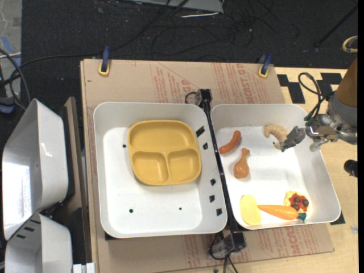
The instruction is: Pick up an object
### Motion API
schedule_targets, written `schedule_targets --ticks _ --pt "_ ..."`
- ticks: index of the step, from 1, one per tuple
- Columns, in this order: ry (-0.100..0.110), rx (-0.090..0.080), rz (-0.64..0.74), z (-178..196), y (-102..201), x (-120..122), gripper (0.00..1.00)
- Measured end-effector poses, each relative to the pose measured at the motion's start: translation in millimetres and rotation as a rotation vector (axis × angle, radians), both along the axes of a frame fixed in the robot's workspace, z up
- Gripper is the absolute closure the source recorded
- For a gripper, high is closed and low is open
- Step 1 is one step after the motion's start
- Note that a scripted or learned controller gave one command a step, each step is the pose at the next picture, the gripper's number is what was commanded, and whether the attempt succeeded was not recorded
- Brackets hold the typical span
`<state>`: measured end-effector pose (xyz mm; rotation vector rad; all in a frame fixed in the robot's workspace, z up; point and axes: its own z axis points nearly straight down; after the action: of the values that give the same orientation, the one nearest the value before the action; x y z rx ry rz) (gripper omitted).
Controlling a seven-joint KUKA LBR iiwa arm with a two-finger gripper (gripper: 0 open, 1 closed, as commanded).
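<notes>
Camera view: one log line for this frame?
arm: over right white bin | gripper: beside beige ginger-shaped toy, holding nothing | orange plastic carrot: untouched | yellow divided plate: left bin

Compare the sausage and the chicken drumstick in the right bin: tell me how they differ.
The sausage is reddish orange; the chicken drumstick is a browner orange. The sausage is a slim, even, slightly curved rod; the drumstick is narrow at the top and swells to a bulb at the bottom. The sausage lies slanted; the drumstick lies nearly straight up and down the view. Both rest apart on the floor of the right bin, near its left wall.
</notes>
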<state>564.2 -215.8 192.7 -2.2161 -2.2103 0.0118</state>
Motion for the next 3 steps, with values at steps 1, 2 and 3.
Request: schedule_targets --ticks 1,2,3 --pt "-0.014 -0.003 0.004 8.3 0.8 3.5 0.00" --pt "-0.011 -0.003 0.002 -54.5 0.2 3.2 0.00" --pt "-0.010 -0.002 0.002 -103.5 1.1 2.5 0.00"
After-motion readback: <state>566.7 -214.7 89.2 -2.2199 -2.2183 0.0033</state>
